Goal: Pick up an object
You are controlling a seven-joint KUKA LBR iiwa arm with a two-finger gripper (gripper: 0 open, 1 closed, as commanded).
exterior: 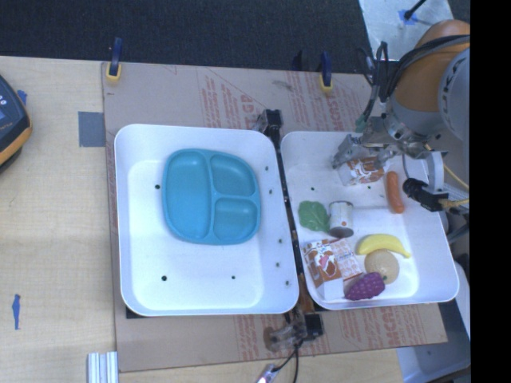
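My gripper hangs low over the far part of the right bin, right above a crumpled red-and-white snack packet. Whether the packet is gripped cannot be made out. Nearby in that bin lie an orange sausage-shaped toy, a small can, a green leaf toy, a yellow banana, a tan round fruit, purple grapes and a second red-and-white packet.
The left bin holds a blue divided plate. A black clip sits at the far end of the wall between the bins. The grey and orange arm fills the upper right. A dark device lies at the left edge.
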